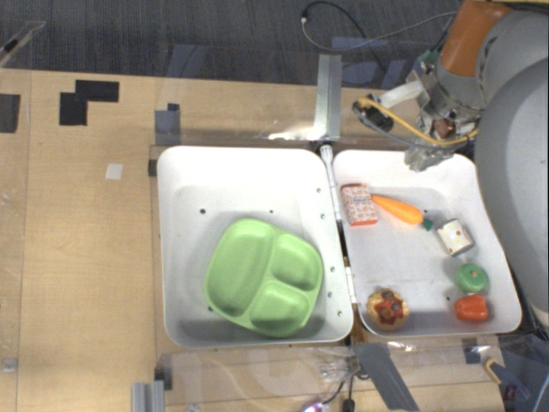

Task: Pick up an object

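A grey two-finger gripper [426,154] is hovering over the right white bin's [403,264] back edge, jaw state unclear, behind an orange plastic carrot [400,209].

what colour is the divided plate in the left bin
Light green, seen in the camera view: divided plate.

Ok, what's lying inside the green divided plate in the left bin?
The green plate sits in the left bin, slightly tilted, and its three sections look bare green. Whatever might be under the plate is covered, so I cannot tell.
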### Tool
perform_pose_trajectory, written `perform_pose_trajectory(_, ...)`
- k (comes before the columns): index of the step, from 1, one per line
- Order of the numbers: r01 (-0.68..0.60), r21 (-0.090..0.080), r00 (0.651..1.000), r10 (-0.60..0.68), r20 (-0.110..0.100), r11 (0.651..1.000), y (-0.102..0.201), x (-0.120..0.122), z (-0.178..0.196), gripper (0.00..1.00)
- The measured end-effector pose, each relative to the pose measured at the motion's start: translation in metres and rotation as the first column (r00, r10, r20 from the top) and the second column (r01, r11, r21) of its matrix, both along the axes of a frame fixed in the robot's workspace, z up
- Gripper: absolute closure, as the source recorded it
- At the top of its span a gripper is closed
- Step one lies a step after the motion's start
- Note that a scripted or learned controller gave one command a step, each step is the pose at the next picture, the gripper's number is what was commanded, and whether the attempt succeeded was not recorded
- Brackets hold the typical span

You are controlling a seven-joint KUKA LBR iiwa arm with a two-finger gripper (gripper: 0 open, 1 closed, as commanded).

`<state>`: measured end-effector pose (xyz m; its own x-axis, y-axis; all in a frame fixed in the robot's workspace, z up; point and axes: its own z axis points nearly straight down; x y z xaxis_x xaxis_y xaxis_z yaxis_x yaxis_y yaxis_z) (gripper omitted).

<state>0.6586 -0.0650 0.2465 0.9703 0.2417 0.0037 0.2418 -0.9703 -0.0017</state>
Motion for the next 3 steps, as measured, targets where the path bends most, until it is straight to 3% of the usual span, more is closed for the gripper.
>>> perform_pose_trajectory(1,-0.152,-0.002,0.988,0.152,-0.001,0.988,0.006,-0.048,0.055,1.00)
perform_pose_trajectory(2,-0.155,-0.001,0.988,0.155,-0.003,0.988,0.048,-0.058,-0.008,1.00)
perform_pose_trajectory(3,-0.314,-0.003,0.949,0.314,-0.001,0.949,-0.015,-0.051,0.013,1.00)
